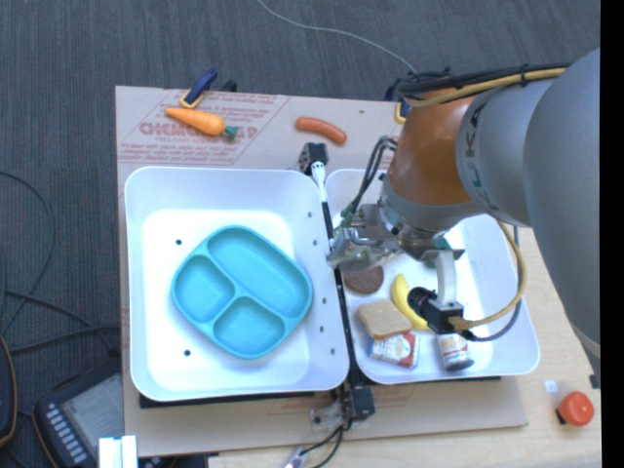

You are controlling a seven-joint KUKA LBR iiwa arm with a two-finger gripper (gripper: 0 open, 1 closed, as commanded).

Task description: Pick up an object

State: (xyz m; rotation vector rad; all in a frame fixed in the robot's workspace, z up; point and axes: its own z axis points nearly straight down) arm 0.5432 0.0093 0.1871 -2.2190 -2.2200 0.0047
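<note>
Now | step: claw (363, 250) low at right white bin's (507, 354) left wall, just above round brown cookie-like disc (366, 280) | claw: opening and hold cannot be judged | advice: centre over disc, clear of yellow banana (408, 298) and the wall, descend straight

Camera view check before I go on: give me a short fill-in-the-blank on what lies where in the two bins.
1. The blue divided plate lies in the ____ bin as the camera sees it.
2. The banana in the right bin is coloured ____.
3. The carrot lies on the ____ behind the bins, not in a bin.
4. The plate has ____ compartments.

Missing words: left; yellow; cardboard; three
</note>
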